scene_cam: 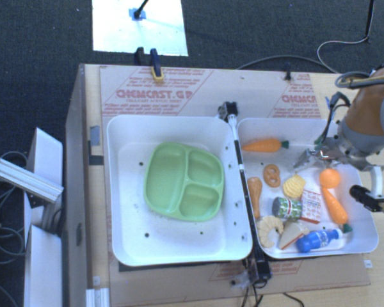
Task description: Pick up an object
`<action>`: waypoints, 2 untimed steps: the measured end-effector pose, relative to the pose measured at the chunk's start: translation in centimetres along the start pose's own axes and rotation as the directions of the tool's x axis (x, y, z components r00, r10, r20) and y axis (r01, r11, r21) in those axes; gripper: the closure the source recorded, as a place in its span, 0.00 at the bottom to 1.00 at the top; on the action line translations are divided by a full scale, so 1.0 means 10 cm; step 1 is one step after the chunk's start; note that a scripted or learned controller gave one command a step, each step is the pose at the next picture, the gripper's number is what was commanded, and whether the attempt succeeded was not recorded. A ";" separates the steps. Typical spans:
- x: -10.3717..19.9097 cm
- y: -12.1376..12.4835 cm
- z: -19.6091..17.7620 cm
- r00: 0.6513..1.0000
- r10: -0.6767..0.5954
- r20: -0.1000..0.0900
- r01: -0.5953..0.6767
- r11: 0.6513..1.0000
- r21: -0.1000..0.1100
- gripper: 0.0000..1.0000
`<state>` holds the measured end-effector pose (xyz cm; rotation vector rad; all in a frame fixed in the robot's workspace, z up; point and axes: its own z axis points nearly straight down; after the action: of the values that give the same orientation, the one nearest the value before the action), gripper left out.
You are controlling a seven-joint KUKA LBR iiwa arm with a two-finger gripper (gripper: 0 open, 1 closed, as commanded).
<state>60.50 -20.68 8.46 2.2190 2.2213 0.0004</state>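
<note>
The right bin lay nearest, crowded with toy food; the left bin held only a green divided plate. The arm hung over the right bin's far corner, its gripper low above the floor beside a carrot. Whether the pincer was spread or pressed together I could not tell, and nothing looked lifted. It seemed the approach step; next it would need to settle squarely over one piece and close. Another carrot lay along the far wall, a blue bottle at the near wall, a can and pretzel between.
</note>
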 end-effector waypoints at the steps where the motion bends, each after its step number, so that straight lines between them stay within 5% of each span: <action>1: 0.00 -0.68 0.00 1.000 0.001 -0.001 -0.001 1.000 0.001 0.00; 2: 0.00 -1.15 -0.96 1.000 0.001 0.001 -0.001 1.000 -0.003 0.00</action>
<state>48.97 -20.71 18.03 2.2177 2.2189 0.0025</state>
